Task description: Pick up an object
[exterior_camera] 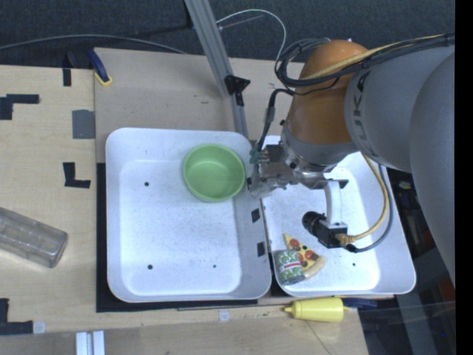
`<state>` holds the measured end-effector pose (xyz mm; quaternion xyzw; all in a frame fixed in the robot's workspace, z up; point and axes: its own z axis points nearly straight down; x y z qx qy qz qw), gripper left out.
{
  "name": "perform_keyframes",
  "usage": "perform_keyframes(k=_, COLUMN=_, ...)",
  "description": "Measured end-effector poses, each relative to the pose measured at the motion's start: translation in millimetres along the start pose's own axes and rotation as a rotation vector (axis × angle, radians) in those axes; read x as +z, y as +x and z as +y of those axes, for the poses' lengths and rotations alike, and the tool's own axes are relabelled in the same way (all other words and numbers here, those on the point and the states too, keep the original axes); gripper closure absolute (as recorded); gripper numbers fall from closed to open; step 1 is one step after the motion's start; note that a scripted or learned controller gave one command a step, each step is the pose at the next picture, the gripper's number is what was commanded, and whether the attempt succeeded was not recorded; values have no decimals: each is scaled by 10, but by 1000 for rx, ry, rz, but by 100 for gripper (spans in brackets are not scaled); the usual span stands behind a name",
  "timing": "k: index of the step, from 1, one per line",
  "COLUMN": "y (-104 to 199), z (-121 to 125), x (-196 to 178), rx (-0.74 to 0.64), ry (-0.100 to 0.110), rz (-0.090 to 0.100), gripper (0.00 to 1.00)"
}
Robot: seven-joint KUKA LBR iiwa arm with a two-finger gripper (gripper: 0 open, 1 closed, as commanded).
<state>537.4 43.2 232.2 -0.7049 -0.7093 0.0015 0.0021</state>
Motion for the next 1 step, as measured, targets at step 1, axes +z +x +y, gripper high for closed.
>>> perform_keyframes(k=1, y=512, z=-239, x=-67, rx=-2, ry=-1, rz=1, gripper=100)
